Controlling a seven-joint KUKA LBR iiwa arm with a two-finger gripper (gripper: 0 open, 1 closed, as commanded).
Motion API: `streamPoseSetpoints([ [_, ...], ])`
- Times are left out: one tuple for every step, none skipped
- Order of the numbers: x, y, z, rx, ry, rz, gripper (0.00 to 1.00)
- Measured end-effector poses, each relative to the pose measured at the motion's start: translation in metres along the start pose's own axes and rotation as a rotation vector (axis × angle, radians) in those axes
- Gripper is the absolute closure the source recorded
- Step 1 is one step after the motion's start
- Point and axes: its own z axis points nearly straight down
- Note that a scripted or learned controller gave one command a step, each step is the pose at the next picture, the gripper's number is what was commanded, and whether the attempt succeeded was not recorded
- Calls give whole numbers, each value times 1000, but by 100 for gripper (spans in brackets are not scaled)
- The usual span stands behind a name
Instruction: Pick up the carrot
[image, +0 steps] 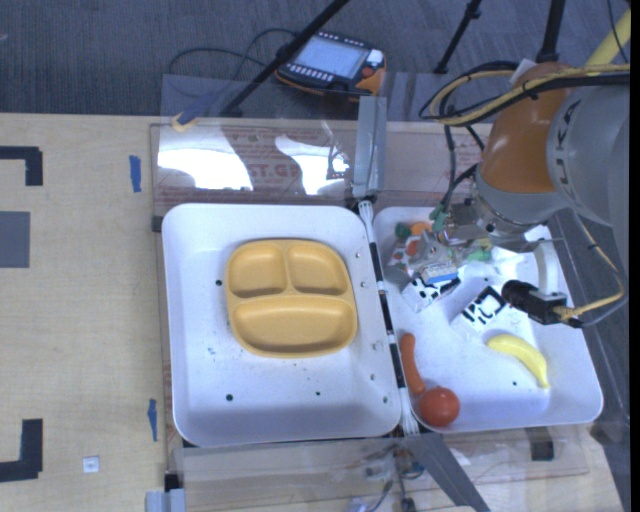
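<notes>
Carrot (409, 362) lies lengthwise against the right bin's (575, 395) left wall, well below-left of gripper (440, 262); jaw state indiscernible.

Glossy white plastic bins (190, 400), matt yellow plastic tray (290, 297), pale wood bench (80, 300)

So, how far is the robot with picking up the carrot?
Nothing looks done yet. The carrot lies against the left wall of the right bin, beside a tomato. The gripper is over the bin's far part, apart from the carrot. Reaching, gripping and lifting are all left.
</notes>
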Motion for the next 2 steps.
streamPoseSetpoints([
  [-76, 6, -174, 0, 0, -191, 100],
  [-49, -92, -88, 3, 2, -239, 100],
])
